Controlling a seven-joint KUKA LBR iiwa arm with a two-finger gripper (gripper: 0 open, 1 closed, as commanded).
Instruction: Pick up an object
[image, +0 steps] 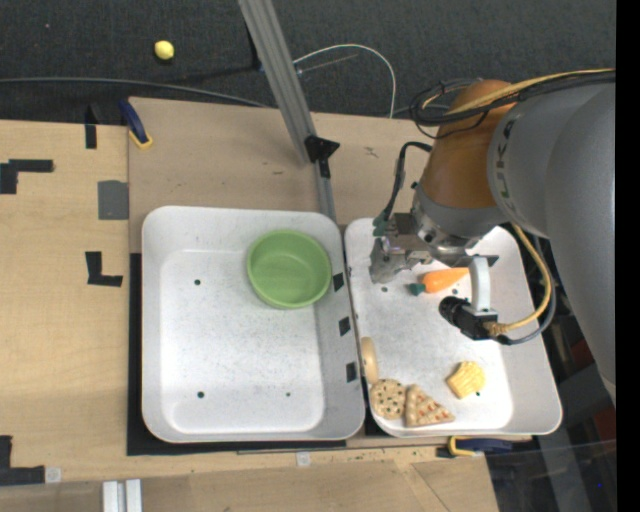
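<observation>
While gripper (392, 262) hangs low in right bin (520, 400), upper part | jaw state: can't tell | step: reach/descend beside carrot (443, 281) | next: centre over carrot, close.

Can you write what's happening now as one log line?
gripper: low in right white bin | orange toy carrot: beside gripper | green plastic bowl: left white bin

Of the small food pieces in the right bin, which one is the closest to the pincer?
The orange carrot. It lies just beside the pincer near the bin's far end, while the other pieces sit near the front edge.
</observation>
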